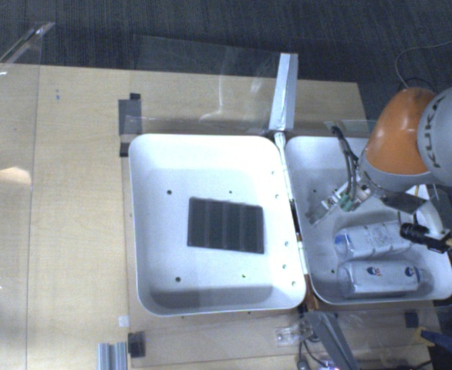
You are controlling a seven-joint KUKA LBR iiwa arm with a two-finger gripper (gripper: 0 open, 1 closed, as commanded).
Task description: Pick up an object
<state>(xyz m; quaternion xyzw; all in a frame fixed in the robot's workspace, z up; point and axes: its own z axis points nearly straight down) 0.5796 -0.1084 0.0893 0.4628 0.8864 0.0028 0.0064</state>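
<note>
Wooden bench, two white bins, dark carpet

A pale wooden bench is seen from above, set on a dark carpeted floor. Two shallow white bins are placed side by side on it, touching along one edge. The left bin is the larger in view, and a dark ribbed rectangular patch is seen on its bottom. The right bin is partly covered by the arm. Small black brackets are fixed to the bench at the left bin's corners.
</note>
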